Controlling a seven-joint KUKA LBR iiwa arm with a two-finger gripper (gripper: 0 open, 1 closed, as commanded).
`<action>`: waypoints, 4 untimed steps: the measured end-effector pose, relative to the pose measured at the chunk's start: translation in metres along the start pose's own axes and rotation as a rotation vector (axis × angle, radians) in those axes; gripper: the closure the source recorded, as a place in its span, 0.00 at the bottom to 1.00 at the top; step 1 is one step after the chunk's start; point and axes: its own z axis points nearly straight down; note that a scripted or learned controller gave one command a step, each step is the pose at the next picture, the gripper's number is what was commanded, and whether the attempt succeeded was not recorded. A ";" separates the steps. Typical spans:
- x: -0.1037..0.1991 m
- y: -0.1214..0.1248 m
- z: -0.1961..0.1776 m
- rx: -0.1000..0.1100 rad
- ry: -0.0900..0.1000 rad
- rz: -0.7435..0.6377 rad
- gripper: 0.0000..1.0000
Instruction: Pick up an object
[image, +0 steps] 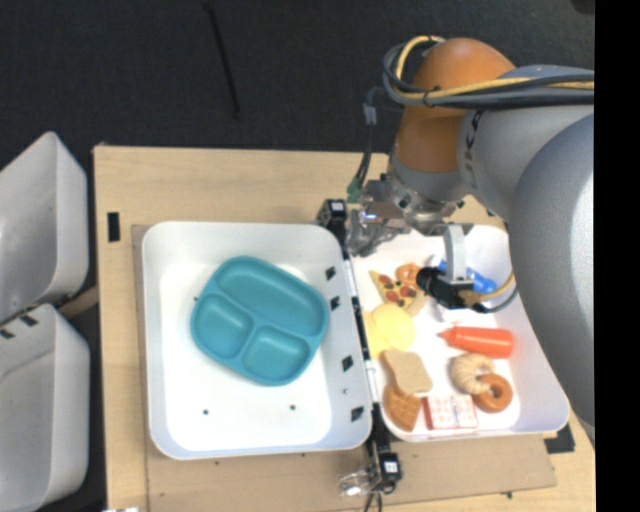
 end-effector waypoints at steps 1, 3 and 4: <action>0.040 0.033 -0.013 0.000 0.000 0.001 1.00; 0.057 0.058 0.004 0.001 -0.003 0.004 1.00; 0.060 0.051 0.002 0.006 -0.003 0.001 1.00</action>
